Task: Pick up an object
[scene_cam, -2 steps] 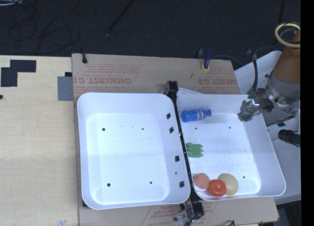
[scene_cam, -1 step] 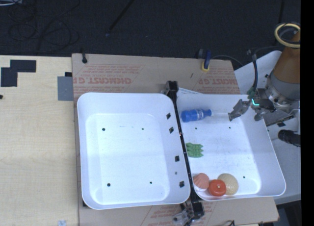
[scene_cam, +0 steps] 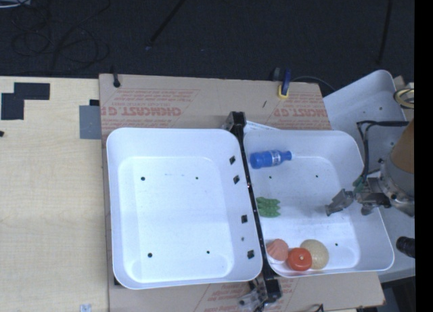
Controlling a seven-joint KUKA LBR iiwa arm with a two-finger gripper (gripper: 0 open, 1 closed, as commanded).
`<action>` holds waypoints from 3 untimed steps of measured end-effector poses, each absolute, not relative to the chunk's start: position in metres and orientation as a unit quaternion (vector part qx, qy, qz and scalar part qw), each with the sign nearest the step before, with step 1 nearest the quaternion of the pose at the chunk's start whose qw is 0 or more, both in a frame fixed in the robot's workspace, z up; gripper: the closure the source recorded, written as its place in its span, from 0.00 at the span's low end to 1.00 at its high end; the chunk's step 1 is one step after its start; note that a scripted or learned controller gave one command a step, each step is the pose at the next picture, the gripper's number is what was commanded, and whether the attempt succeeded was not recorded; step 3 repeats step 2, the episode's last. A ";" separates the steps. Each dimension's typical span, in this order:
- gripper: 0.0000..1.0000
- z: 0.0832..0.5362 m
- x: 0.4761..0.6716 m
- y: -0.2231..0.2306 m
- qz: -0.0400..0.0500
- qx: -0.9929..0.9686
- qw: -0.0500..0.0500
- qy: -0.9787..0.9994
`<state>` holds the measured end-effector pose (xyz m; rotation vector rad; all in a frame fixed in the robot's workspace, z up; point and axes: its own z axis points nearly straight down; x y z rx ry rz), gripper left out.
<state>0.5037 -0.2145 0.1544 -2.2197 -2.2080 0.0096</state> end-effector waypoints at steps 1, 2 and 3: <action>0.00 0.189 0.548 -0.214 -0.001 -0.706 -0.001 -0.708; 1.00 0.197 0.545 -0.214 0.001 -0.707 0.002 -0.707; 1.00 0.197 0.545 -0.214 0.001 -0.707 0.002 -0.707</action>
